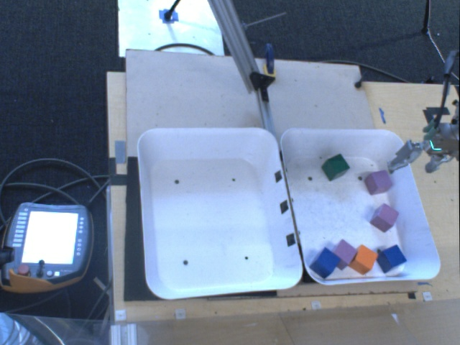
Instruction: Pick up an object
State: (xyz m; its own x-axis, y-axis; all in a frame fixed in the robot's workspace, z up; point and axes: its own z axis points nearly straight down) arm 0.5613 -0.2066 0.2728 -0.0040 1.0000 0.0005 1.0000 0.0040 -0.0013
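So the gripper (415, 157) sits at the far right edge of the right bin (424, 225), up near its back corner, w/ one silvery finger (401, 157) poking in over the rim. Can't tell how wide it's open from this angle and nothing is between the fingers afaict, so it's got hold of nothing.

All the candidates are in that right bin: a green cube (335, 167) toward the back, a purple cube (378, 182) just beside the fingertip, another purple cube (384, 217) a bit further fwd, then a cluster along the front wall: blue cube (325, 261), small purple cube (346, 252), orange cube (364, 259), second blue cube (391, 257). Left bin (154, 214) isn't in play.

What could go wrong imo: the nearest purple one is close to the bin's sloped side wall, so a finger could catch the rim on the way down, or nudge the cube and skate it off instead of closing on it. If it heads for the front cluster, those blocks are touching or nearly so, no gap for a finger, prob shoves the neighbours or grabs two. Green one has the most room around it.
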